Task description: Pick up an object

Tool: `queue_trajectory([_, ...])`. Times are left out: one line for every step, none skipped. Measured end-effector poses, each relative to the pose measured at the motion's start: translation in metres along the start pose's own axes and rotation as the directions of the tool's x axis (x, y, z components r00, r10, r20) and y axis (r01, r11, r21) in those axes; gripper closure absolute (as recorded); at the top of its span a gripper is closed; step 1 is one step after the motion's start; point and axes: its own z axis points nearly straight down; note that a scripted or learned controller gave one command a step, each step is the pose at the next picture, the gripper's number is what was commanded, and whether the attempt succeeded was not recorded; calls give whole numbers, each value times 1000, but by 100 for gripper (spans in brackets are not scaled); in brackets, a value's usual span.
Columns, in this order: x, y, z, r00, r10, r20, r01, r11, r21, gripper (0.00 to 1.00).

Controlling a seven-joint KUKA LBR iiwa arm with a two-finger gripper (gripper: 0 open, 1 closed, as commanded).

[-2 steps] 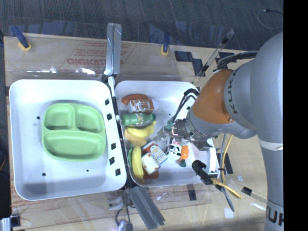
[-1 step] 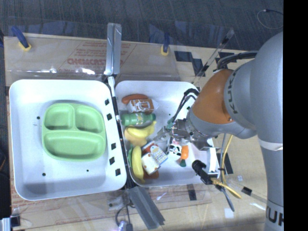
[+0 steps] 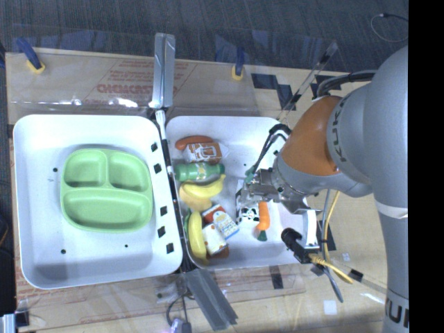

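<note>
— Currently, where is the carrot (image 3: pixel 263 218) lying?
— At four o'clock in the right bin (image 3: pixel 229 126), beside the black-and-white toy (image 3: pixel 248 212). The gripper (image 3: pixel 255 194) is hovering just above; its opening I cannot tell.
— Handling?
— Likely light, rigid, smooth plastic; I am recommending a grasp across mid-body.

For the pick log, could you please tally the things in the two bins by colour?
Green: 2, the divided tray and a bottle.
Yellow: 2, two bananas.
Red-brown: 1, a sausage pack.
Orange: 1, a carrot.
Black and white: 1, a small toy.
Red and white: 1, a carton.
Total: 8.
</note>
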Motion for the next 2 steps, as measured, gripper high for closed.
queue_trajectory([0, 0, 0, 1000, 0, 0, 0, 1000, 0, 0])
queue_trajectory([0, 0, -10, 1000, -5, 1, 5, 1000, 1, 100])
